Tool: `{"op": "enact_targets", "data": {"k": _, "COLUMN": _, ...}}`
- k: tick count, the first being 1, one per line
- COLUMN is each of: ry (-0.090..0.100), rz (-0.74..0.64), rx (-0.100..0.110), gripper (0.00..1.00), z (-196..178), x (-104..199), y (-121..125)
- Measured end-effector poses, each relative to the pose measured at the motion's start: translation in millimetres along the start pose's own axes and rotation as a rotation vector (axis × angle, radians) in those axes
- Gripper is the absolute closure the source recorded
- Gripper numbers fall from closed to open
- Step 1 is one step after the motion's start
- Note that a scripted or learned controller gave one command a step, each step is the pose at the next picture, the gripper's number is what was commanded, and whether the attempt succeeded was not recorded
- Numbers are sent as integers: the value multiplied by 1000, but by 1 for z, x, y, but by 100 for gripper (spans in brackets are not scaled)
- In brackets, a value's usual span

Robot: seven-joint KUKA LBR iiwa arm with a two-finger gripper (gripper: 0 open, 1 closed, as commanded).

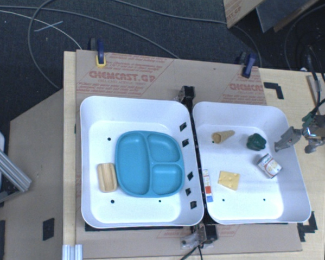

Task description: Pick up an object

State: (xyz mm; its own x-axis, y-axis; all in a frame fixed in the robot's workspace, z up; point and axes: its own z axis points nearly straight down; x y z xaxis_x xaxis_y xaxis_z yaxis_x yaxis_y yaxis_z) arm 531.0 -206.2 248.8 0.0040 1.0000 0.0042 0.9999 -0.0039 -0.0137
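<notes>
The right bin (291,207) holds several small things: a tan cone (223,137), a dark green lump (256,141), a small silver can (270,165) lying on its side, and a yellow cheese wedge (229,180). My gripper (299,139) hangs at the bin's right rim, just right of the green lump and above the can, touching neither. Nothing shows in its grasp.
The left bin (88,199) carries a blue divided plate (149,163) with a tan bread piece (107,177) beside it on the left. A narrow white label strip (207,185) lies by the right bin's left wall. Black clips (187,93) join the bins.
</notes>
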Motion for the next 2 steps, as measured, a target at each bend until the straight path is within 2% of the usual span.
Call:
{"op": "enact_targets", "data": {"k": 1, "ry": -4, "rz": -4, "rx": -13, "gripper": 0, "z": -7, "x": 1, "y": 3}}
{"op": "enact_targets", "data": {"k": 2, "ry": -2, "rz": -4, "rx": -11, "gripper": 0, "z": 35, "x": 1, "y": -2}}
